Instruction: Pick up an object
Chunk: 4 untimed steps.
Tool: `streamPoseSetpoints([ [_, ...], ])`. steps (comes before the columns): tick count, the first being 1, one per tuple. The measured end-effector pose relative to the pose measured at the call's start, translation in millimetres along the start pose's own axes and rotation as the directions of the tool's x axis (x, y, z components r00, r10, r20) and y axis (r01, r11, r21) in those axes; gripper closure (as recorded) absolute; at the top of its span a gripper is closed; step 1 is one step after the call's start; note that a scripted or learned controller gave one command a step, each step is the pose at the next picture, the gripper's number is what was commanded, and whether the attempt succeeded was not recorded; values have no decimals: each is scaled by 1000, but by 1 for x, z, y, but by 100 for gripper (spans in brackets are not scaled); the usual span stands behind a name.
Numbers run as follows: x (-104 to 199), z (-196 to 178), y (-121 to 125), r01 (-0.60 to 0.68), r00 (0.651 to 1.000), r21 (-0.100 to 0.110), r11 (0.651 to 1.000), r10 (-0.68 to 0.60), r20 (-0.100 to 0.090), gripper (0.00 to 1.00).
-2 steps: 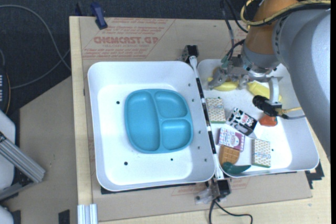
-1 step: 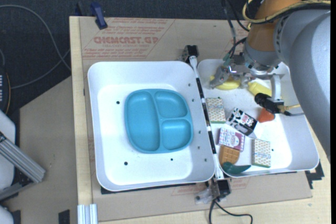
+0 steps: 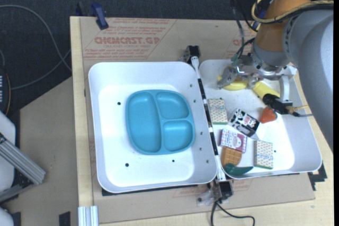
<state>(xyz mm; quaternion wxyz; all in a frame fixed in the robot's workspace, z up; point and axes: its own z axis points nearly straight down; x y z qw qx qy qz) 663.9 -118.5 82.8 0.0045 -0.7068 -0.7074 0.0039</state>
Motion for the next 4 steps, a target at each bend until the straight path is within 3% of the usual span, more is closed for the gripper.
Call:
streamPoseSetpoints([
  [1,0,-10,0,1,1000,2,1000,-1,1,100],
  [2,1,-10,0,1,1000,1,1000,-1,1,0],
  [3,25,0,0,-2,1000,0,1000,2,0,0],
  [4,25,-1,0,-1,1000,0,1000,1,0,0],
])
